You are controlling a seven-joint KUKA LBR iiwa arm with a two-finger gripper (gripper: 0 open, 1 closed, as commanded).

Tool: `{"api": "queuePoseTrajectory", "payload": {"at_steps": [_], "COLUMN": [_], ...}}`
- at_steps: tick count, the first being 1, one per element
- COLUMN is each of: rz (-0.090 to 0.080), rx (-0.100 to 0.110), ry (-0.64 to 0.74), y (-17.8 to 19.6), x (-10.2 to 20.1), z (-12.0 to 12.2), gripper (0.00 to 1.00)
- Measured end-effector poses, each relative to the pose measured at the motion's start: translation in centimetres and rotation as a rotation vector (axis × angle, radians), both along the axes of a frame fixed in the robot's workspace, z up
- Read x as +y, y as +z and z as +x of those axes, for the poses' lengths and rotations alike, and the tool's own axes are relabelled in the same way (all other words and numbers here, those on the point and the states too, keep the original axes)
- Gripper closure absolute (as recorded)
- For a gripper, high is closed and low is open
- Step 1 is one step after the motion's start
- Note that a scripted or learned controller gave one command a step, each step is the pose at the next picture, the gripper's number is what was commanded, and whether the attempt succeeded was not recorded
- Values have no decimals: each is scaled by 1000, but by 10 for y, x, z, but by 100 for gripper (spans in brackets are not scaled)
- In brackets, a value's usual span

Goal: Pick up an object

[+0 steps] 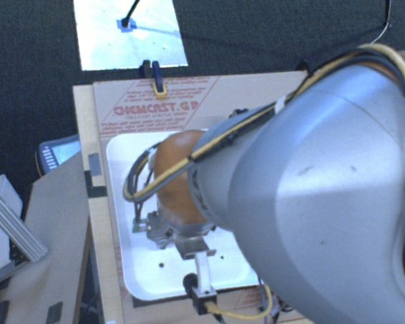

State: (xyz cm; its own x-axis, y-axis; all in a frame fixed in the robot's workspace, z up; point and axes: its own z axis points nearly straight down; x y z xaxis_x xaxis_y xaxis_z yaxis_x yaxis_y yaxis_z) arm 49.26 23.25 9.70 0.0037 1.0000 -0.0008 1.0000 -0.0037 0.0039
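My grey arm (322,202) sweeps in from the right and covers most of the view. Its orange band (175,175) and wrist hang over the left white bin (124,202). The gripper (173,234) points straight down into that bin, over its middle, and the wrist hides its tips. No loose object shows on the white bin floor that is visible along the left side and the front edge. Whatever lies under the wrist and arm is hidden.
The bin rests on a brown board (157,105) with red lettering, held at the back by a yellow clamp (156,80). A shiny square plate (127,29) lies beyond it. An aluminium rail (7,221) and a tan bench top (53,281) stand at the left.
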Motion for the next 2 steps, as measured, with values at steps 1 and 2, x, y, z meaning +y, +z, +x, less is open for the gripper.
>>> {"api": "queuePoseTrajectory", "payload": {"at_steps": [1, 2], "rz": [2, 0], "rx": [-4, 14], "ry": [5, 5], "y": [45, -1], "x": [-6, 2], "z": [68, -11], "gripper": [100, 100]}}
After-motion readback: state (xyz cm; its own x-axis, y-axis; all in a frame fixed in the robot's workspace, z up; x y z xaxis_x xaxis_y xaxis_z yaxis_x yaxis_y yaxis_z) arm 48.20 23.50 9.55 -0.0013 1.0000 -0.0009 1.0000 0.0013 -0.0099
